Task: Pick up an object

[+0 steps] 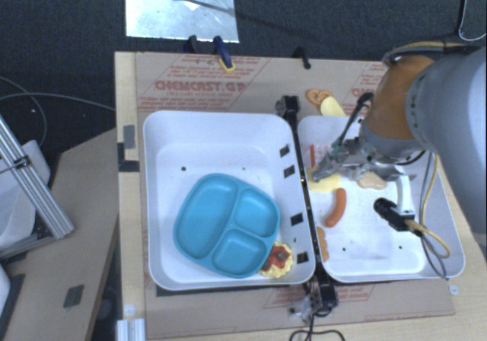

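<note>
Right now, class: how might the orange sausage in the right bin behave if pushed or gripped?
The sausage looks smooth and rounded, so it would probably roll or slip aside on the flat bin floor. It seems small and likely light, probably a toy.

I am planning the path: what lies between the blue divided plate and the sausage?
In the camera view, the two bins' adjoining walls lie between the blue divided plate and the sausage.

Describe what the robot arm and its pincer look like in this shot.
The arm is a thick, rounded grey tube with an orange band above the wrist. The pincer at its end is a small dark metal assembly with a thin dark rod running up to the wrist. A black cable runs near a black fitting below the wrist.
</note>
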You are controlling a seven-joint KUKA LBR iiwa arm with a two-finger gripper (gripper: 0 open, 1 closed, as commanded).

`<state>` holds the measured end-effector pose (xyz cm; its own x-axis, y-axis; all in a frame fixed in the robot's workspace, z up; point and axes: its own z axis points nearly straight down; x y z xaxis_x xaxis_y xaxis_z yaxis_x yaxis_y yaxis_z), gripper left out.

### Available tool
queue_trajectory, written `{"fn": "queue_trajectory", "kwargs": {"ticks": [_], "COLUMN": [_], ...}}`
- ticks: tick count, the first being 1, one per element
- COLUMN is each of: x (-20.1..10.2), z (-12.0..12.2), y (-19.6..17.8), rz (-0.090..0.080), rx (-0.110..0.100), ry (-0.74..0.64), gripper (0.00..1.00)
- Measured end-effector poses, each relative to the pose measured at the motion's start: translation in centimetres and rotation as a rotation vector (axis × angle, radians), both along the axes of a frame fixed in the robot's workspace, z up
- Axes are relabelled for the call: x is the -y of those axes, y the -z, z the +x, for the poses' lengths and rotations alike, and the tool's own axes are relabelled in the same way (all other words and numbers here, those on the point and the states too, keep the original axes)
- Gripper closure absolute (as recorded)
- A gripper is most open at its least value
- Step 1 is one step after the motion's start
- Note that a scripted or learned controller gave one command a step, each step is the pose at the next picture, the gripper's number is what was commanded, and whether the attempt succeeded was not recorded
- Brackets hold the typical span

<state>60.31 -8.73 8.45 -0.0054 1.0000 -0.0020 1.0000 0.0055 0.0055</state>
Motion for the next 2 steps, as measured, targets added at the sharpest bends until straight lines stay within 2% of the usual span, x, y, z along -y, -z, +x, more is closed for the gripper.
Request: {"fn": "queue_trajectory", "kwargs": {"ticks": [2], "x": [-0.4], "z": [-5.1], "y": [0.1], "rz": [0.003], "rx": [-0.008], "ry": [0.005], "gripper": [0.0]}}
